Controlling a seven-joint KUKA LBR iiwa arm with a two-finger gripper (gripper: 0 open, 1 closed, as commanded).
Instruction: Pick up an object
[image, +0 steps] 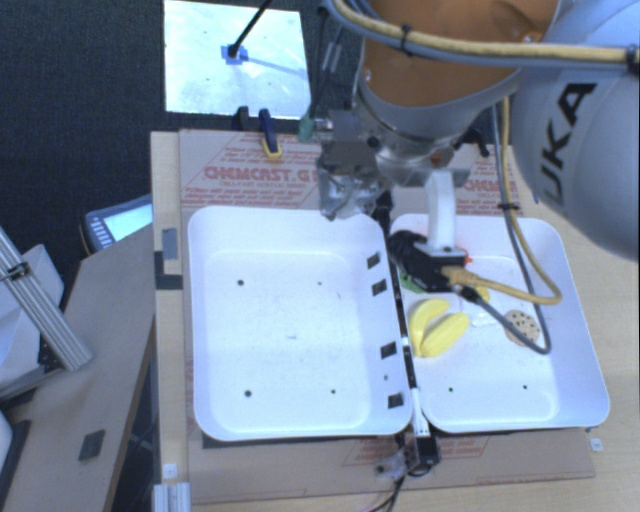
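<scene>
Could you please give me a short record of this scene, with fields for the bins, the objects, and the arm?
left bin: white, shallow, no loose objects visible on its floor
right bin: white, shallow, holds the objects
yellow object: in the right bin, near the divider between the bins
round tan object: in the right bin, right of the yellow one
arm: grey with an orange band, above the far edge of the bins
gripper: at the left bin's far right corner; finger state unclear

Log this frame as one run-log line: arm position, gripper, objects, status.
arm: over bins' far edge | gripper: fingers unclear | right bin: yellow object, round tan object | left bin | status: nothing seen held
</scene>
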